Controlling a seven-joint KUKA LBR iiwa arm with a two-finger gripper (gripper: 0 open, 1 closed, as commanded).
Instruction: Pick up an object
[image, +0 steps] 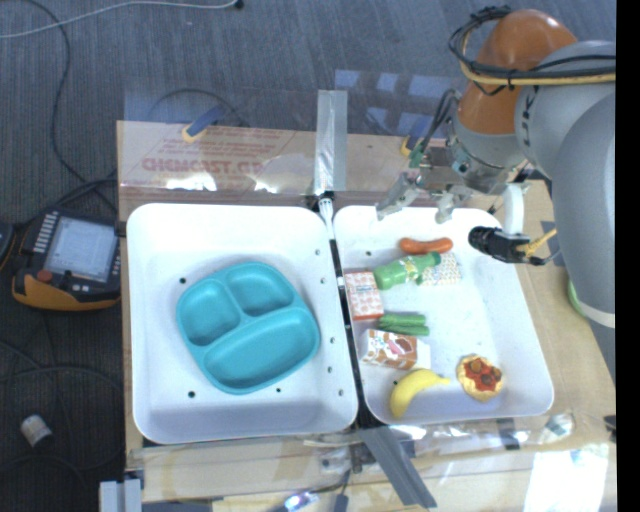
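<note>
Where the grey arm (575, 150) reaches in from the right, its gripper (412, 212) hangs over the far rim of the right bin (525, 330); fingers (391, 205) spread apart, nothing between them; clear of every item below.

Right bin, contents, seven loose toy items, each open to picking:
- orange sausage (425, 244); far end of the bin, the item nearest the gripper
- green bottle (405, 271); on its side, just beside the sausage on the near side
- small pink-and-white box (362, 295); against the wall shared with the left bin
- green pod (403, 323); lying flat near mid-bin, between the bottle and the packet
- red-and-white packet (388, 349); just beside the pod, towards the near end
- yellow banana (415, 390); near end, close to the bin's front wall
- small round pizza (480, 376); near end, just beside the banana on its right

Left bin (150, 300), contents: one teal plate (245, 325); three compartments, lying flat in the middle, nothing on it.
</note>
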